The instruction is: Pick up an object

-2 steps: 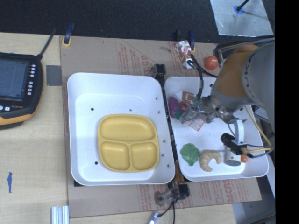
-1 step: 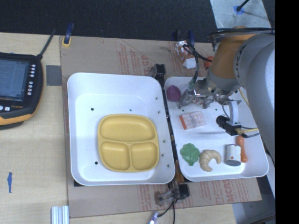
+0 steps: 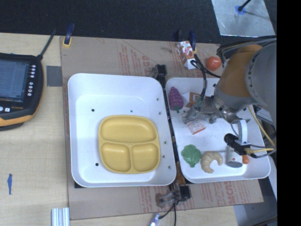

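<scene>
Our hand (image 3: 196,112) hangs low in the right bin (image 3: 256,173), its grip state impossible to tell, over the small packet (image 3: 196,126) beside the purple grapes (image 3: 175,98); we should descend squarely onto the packet.

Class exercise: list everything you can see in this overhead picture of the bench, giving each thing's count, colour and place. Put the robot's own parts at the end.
Bins: two, white, side by side on the bench.
Divided tray: one, yellow, in the left bin.
Grape bunch: one, purple, right bin's upper left.
Small packet: one, white and red, middle of the right bin.
Leafy vegetable: one, green, right bin's lower left.
Croissant: one, tan, right of the vegetable.
Ball: one, red-orange, on the bench above the right bin.
Carton: one, white and brown, left of the ball.
Handheld pendant: one, black and orange, far left.
Arm: one, grey with orange band, over the right bin.
Gripper: one, dark, above the packet.
</scene>
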You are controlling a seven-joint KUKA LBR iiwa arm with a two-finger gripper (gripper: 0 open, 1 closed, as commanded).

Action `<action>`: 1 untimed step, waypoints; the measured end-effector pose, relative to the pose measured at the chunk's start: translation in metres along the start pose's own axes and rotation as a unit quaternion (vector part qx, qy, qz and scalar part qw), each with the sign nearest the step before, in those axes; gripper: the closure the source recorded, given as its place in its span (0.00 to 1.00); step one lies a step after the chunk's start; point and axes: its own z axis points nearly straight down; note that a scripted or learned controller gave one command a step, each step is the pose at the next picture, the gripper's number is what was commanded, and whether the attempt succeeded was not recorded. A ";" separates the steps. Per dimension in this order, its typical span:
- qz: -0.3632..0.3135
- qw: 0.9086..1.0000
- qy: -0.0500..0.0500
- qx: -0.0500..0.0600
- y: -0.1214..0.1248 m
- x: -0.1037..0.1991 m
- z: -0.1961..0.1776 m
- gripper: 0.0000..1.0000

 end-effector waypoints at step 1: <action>0.003 1.000 0.002 0.010 0.060 0.004 0.002 0.00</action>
